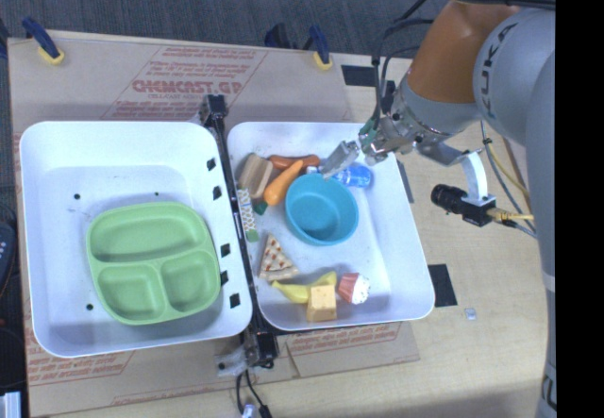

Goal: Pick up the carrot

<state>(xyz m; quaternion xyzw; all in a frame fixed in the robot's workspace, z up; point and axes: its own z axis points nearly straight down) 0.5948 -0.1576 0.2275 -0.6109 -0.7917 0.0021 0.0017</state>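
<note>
One stubby orange carrot (283,182) is lying slantwise in the right bin (408,246), far-left of the blue bowl (322,209), while the gripper (342,159) is hovering nearby, fingers apart, gripping nothing.

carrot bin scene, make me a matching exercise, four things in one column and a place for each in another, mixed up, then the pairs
Things:
1. carrot
2. blue bowl
3. green tray
4. banana

Places:
A. lying in the left bin
B. near the front edge of the right bin, beside a cheese block
C. middle of the right bin
D. back of the right bin, just left of the blue bowl

Pairs: 1-D, 2-C, 3-A, 4-B
</note>
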